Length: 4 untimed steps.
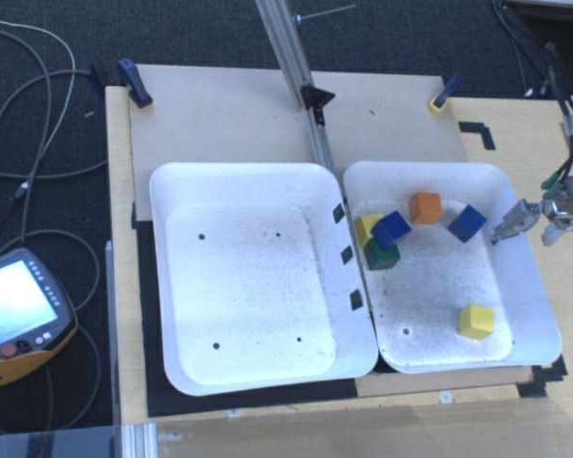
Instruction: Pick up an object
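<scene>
Claw [527, 221] is sitting at the right bin's [530, 299] 3 o'clock rim, can't tell how its grip stands, nothing visibly in it. Blue cube [466, 222] is lying just beside it at its 9 o'clock. Orange cube [425, 207] is resting near 12. Second blue cube [391, 228], green cube [382, 255] and yellow cube [367, 227] are clustering at 10. Another yellow cube [476, 321] is sitting toward 5.

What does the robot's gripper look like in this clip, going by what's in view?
At the right edge, a small metallic silver-grey gripper reaches over the right bin's rim. Its slim grey fingers extend from a blocky pale metal body. Thin dark cables hang above it. No markings can be made out.
</scene>
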Each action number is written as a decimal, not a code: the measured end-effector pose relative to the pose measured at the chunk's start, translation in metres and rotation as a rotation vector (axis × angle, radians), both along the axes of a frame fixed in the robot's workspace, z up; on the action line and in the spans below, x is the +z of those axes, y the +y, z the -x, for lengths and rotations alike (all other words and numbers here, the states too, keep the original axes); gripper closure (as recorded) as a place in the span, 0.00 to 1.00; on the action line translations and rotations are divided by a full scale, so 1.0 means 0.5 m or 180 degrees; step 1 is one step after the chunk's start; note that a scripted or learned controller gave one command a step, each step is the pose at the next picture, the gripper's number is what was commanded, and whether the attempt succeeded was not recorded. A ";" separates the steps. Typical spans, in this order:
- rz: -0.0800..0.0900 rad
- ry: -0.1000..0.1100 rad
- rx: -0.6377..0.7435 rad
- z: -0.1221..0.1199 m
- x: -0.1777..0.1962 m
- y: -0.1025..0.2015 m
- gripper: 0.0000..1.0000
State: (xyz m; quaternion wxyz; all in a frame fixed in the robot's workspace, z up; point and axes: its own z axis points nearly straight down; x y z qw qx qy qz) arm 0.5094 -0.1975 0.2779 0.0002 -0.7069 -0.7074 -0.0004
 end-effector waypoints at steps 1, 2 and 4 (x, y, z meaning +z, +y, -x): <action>0.0007 -0.0025 0.0019 -0.097 0.080 0.048 0.00; -0.0002 -0.0024 0.0027 -0.058 0.183 0.189 0.00; 0.0003 0.0025 -0.0028 -0.025 -0.097 -0.007 0.00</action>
